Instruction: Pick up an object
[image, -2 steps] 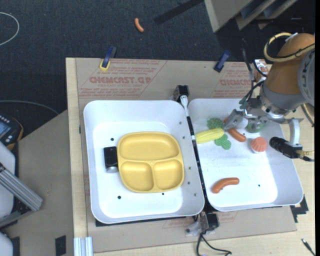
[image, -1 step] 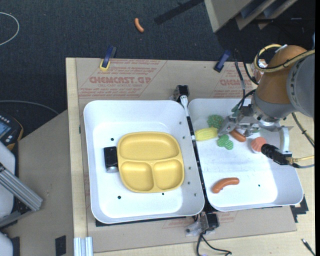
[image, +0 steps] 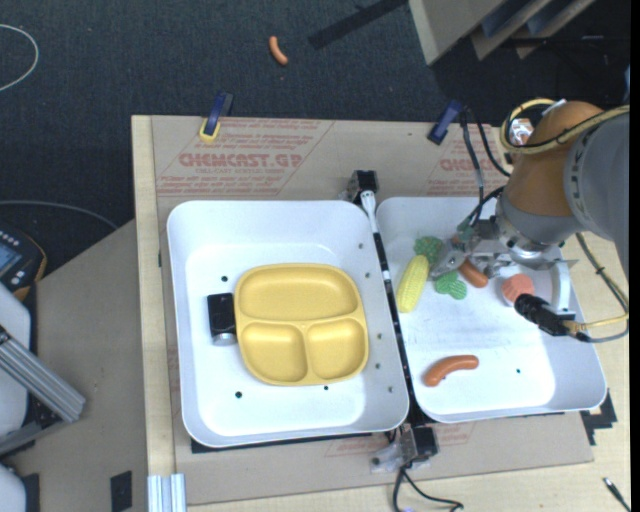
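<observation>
The left bin (image: 190, 300) holds a yellow divided tray (image: 298, 322) with a small black block (image: 221, 314) touching its 9 o'clock edge. The right bin (image: 520, 385) holds a corn cob (image: 412, 282), a green leafy piece (image: 440, 268), a sausage (image: 450, 369) and a pale orange piece (image: 517, 288). The tool (image: 468, 258) sits low over the green piece; the corn lies at its 8 o'clock, the sausage at its 6 o'clock. Whether the tool is clenched or released cannot be told. The bench (image: 260, 160) cardboard reads "CHEMCAST G.P".
</observation>
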